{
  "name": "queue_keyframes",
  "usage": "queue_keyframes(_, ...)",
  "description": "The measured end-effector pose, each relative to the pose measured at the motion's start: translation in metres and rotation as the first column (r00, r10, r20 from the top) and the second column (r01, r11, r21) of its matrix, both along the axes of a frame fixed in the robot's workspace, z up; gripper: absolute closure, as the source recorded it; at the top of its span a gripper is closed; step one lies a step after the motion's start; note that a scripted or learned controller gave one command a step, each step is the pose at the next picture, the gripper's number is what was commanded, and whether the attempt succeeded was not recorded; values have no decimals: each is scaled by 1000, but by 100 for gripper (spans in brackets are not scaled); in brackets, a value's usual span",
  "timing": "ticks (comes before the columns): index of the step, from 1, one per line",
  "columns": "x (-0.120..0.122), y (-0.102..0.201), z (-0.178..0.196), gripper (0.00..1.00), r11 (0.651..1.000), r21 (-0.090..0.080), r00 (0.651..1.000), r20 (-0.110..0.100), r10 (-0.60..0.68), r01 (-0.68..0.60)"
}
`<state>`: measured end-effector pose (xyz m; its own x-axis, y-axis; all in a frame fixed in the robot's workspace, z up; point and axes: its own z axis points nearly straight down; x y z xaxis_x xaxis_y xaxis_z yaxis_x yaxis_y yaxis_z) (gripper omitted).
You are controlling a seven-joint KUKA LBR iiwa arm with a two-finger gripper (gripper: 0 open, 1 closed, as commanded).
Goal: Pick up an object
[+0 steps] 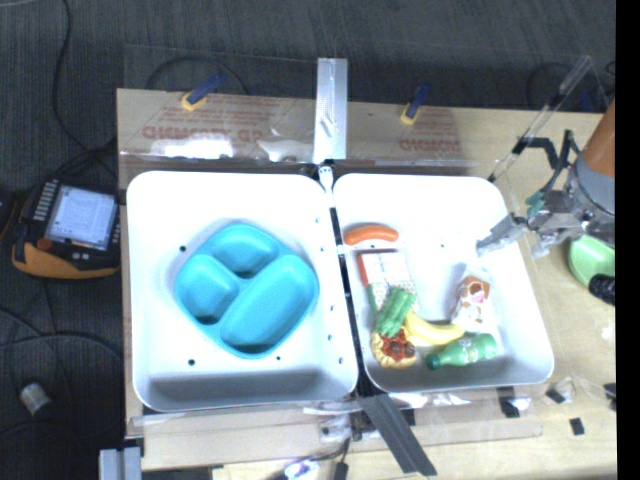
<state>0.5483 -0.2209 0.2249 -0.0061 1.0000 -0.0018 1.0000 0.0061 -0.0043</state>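
Nothing picked yet: your pick has not begun.
Nearest you, the green bottle (464,351), banana (432,330) and the rest of the toy food lie in the right bin's (520,298) near half; farther right, the gripper (492,239) hovers over the bin's right rim with nothing in it. You cannot tell its opening.

Dark grey carpet floor (200,18) all around a light wooden bench (480,133). Left of the bench, on the carpet, a handheld control pad (70,223) with a lit screen and an orange edge. Thin cables (40,8) beyond the bench's far left corner. Even, soft light, without hard shadows.
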Motion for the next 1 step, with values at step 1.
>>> queue_keyframes(1, -10, 7, -126, 0, 1000, 13, 1000, 4, -2, 2)
